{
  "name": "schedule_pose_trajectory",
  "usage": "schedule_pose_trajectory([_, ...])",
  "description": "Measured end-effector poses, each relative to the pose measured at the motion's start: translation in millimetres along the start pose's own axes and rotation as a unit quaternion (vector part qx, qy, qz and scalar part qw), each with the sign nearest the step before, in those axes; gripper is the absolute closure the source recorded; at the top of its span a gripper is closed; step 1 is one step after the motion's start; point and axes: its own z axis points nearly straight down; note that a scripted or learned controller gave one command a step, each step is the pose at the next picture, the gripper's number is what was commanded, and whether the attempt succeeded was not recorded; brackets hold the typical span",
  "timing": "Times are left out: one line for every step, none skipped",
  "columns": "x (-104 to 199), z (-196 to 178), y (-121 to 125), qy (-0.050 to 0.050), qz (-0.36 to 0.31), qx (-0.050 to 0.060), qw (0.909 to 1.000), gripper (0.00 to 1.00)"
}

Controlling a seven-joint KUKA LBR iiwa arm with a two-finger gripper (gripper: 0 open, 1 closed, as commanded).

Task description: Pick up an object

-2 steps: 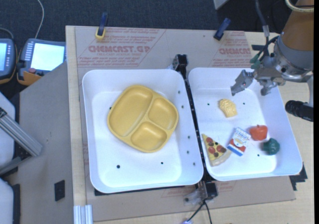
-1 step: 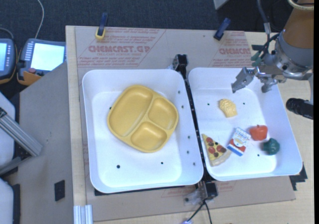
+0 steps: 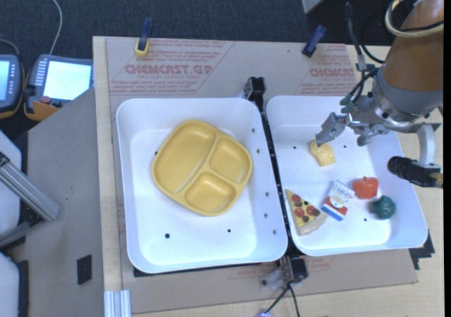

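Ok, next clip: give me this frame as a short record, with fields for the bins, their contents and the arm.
left bin: yellow divided plate
right bin: yellow corn piece, pizza slice toy, small carton, red tomato toy, dark green round toy
arm: over right bin
pincer: open, one finger just above the corn piece, nothing held

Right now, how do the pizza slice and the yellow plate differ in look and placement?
The pizza slice is a small wedge, yellow with red spots and a tan crust; the plate is far larger, rounded-square and plain yellow, split into three compartments. The slice lies in the right bin among other small items; the plate sits alone in the left bin. Both lie flat and sit apart from the pincer.
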Motion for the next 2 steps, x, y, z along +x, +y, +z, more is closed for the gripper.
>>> schedule_pose_trajectory([-3, 44, 4, 0.0, 0.0, 0.0, 1.0, 0.0])
schedule_pose_trajectory([3, 91, 9, 0.0, 0.0, 0.0, 1.0, 0.0])
